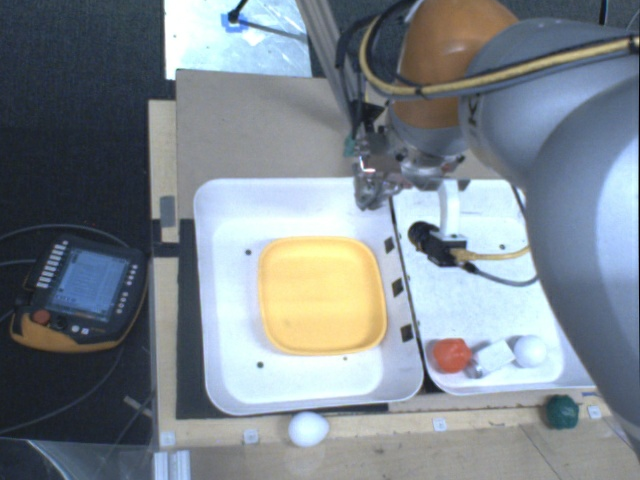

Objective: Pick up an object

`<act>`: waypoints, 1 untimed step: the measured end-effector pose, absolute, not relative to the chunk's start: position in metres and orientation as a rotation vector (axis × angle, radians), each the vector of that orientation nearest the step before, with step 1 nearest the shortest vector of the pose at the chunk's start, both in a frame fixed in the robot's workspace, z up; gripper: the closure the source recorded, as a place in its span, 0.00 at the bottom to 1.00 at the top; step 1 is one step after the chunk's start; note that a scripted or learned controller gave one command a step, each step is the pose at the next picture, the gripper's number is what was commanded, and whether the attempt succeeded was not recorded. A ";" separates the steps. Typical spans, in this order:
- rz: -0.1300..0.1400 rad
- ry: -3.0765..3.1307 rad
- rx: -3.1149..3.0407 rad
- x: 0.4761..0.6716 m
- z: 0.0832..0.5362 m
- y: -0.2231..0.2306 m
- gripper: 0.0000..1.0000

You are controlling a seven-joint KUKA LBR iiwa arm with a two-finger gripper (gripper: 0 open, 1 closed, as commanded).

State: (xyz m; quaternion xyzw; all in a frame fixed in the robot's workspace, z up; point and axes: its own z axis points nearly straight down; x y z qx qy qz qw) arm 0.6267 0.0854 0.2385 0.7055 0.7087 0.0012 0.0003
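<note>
Right, status as I read it from my desk:

Arm: I see the grey KUKA arm (pixel 560 138) with its orange band reaching in over the divide between the two bins.

Gripper: the gripper (pixel 372 193) sits over the far edge of the left bin (pixel 225 368), beyond the yellow plate (pixel 322 295); I cannot tell whether it is open or closed, and I see nothing held in it.

Candidates: the yellow plate lies flat in the middle of the left bin. Across the divider from the plate, in the near corner of the right bin (pixel 500 298), sit an orange-red ball (pixel 449 354), a small grey-white piece (pixel 492 358) and a white ball (pixel 529 350), close together.

Strays: a white egg-shaped object (pixel 308 429) lies on the bench just outside the left bin, on the near side of the plate; a dark green object (pixel 561 411) lies outside the right bin.

Risks: I judge the plate too flat and wide for a two-finger pinch, so a descent there would likely slip off. The clustered pieces could be nudged apart, and the balls could roll away from a grasp.
</note>
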 end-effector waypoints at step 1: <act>0.001 2.222 2.220 0.626 0.238 0.083 0.00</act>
